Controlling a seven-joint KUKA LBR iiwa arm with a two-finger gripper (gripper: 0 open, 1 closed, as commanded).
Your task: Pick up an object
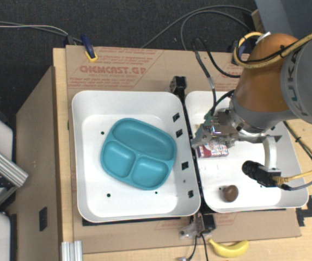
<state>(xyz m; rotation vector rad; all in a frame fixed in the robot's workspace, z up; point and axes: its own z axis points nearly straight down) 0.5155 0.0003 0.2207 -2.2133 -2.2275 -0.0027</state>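
Overhead view of the two bins. The grey and orange arm (273, 83) covers the upper middle of the right bin (254, 204) and hides much of its floor; the gripper (213, 134) sits low over the bin's left side, near the wall shared with the left bin (85, 145). The gripper's metal parts merge with what lies under them, so whether it is open, closed or clamped on anything cannot be told. Just below it, and partly under it, lies a small flat packet (213, 150), red and white, with print too small to read. Its upper edge is hidden, so its full outline is uncertain; the visible strip runs roughly left to right across the view, flat on the bin floor. Nearer the front wall, well apart from the packet, rests a small brown lump (230, 192), rounded and matt, with no clear long axis. The left bin holds a teal divided plate (138, 152) of smooth plastic, with rounded corners and three compartments, lying slightly askew on the floor. Both bins stand on a printed cardboard sheet (117, 67). A yellow curved thing (229, 248) at the front is cut off by the picture's lower edge.
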